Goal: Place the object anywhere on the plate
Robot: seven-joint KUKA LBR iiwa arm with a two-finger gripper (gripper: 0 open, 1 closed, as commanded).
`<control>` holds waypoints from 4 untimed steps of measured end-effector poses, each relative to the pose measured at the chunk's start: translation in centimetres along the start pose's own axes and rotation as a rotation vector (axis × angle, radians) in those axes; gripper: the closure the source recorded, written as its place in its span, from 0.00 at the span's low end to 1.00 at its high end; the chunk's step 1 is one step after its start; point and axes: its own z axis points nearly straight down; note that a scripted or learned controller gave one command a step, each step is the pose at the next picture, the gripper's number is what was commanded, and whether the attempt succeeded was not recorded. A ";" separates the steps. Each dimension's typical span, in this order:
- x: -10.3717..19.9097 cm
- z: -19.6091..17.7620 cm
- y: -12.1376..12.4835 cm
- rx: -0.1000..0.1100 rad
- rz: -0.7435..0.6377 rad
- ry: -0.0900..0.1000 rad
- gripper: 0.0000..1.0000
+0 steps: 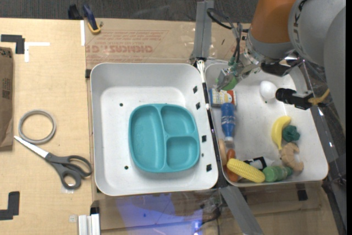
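Hovering at the right bin's (316,135) far-left corner, the gripper (230,75) hangs over a small bottle (227,118); its state I cannot tell. Probably light, rigid, slick; grasp mid-body. The teal plate (164,137) waits.

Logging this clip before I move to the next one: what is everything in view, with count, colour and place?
Compartment plastic plate: 1, teal, left bin.
Shallow bins: 2, white, side by side.
Plastic bottle: 1, blue, right bin's left side.
Toy corn cob: 1, yellow, right bin front.
Toy banana: 1, yellow, right bin.
Egg-shaped object: 1, white, right bin back.
Scissors: 1, grey-handled, bench left.
Tape roll: 1, grey, above scissors.
Pincer: 1, over right bin's back-left corner.
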 end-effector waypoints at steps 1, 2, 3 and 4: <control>7.8 -2.9 -3.8 -0.001 -0.125 0.002 1.00; 17.4 -5.6 -5.4 0.000 0.010 0.002 1.00; 17.3 -5.6 -5.4 0.000 0.010 0.002 0.00; 13.3 -1.3 -11.1 0.001 0.172 0.002 0.00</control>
